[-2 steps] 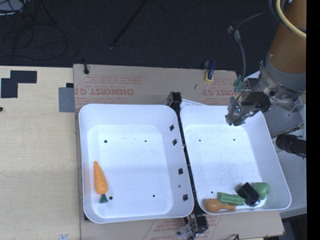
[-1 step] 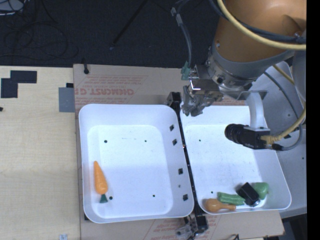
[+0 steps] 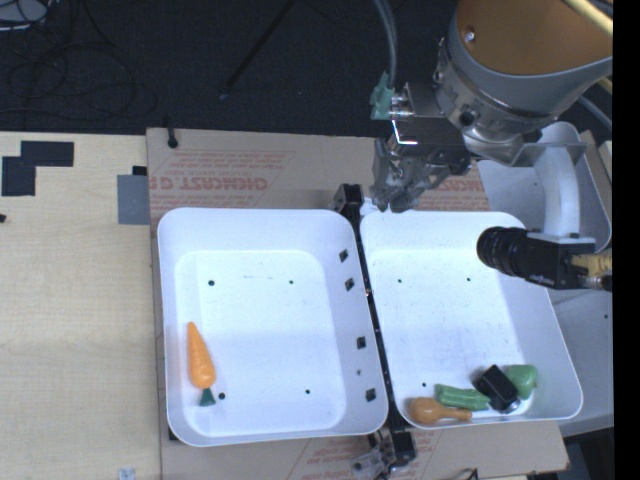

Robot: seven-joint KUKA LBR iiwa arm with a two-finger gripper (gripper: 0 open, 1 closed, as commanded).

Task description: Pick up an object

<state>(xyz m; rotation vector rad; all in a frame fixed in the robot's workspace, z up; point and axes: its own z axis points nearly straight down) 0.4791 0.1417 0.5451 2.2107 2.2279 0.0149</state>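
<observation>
Objects sit low in the frame: an orange carrot [image 3: 200, 357] with its green top lies near the lower left corner of the left bin [image 3: 255, 233], and in the lower right corner of the right bin [image 3: 450, 236] you've got a green piece [image 3: 462, 397], a black block [image 3: 496, 387], another green piece [image 3: 521, 377] and an orange-tan piece [image 3: 434, 410] bunched together. Your gripper [image 3: 398, 196] hangs at top centre over the bins' far rim, well apart from all of them, open or closed I can't tell.
</observation>
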